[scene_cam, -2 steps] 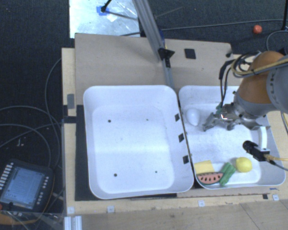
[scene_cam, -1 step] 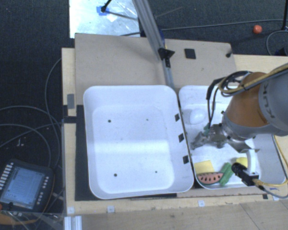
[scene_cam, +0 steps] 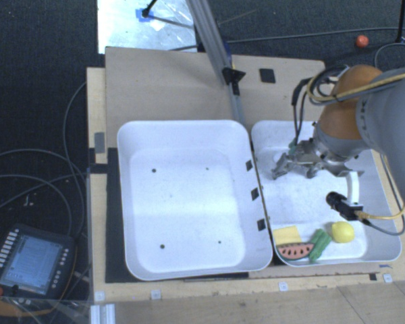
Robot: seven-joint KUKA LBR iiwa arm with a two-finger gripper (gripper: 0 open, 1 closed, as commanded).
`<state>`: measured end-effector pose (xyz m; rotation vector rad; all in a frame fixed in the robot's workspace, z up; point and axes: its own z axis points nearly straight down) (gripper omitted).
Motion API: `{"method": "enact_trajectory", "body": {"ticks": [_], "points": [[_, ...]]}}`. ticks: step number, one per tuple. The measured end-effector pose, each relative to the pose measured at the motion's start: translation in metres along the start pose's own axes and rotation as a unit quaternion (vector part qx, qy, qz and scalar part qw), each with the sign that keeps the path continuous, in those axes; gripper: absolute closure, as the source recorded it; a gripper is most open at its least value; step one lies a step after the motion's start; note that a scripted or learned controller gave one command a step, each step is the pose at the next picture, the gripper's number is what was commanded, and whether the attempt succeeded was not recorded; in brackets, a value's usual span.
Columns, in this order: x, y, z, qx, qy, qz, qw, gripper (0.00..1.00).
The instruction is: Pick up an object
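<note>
Finding the gripper (scene_cam: 290, 164) hanging low over the back half of the right bin (scene_cam: 290, 204), pointing toward the divide between the two bins. Failing to make out how wide it is set, since the metal parts are blurring together against the white floor. Seeing nothing clearly caught in it. Tracing back from it to the orange band (scene_cam: 341, 106) and the grey arm (scene_cam: 391, 113) reaching in from the right, with dark and yellow cables looping around the wrist.

Spotting the pickable things well apart from the gripper, all crowding the near edge of the right bin: a yellow block (scene_cam: 287, 234) at the left, a watermelon slice (scene_cam: 295, 251) just below it against the rim, a green piece (scene_cam: 318, 244) lying tilted beside the slice, and a lemon (scene_cam: 342, 232) just to the right of that.

Noting the left bin (scene_cam: 189, 201) sitting beside the right one, their rims touching. Moving further out: a grey pole (scene_cam: 212, 39) slanting across the back of the bench, and a handheld control pad (scene_cam: 27, 258) lying on the dark floor at the far left.
</note>
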<state>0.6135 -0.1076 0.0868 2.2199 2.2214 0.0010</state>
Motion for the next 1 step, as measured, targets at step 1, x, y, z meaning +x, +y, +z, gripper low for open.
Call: {"method": "enact_trajectory", "body": {"ticks": [1], "points": [[0.0185,-0.0548,-0.0006,0.000,0.000,0.000,1.0000,0.00]]}}
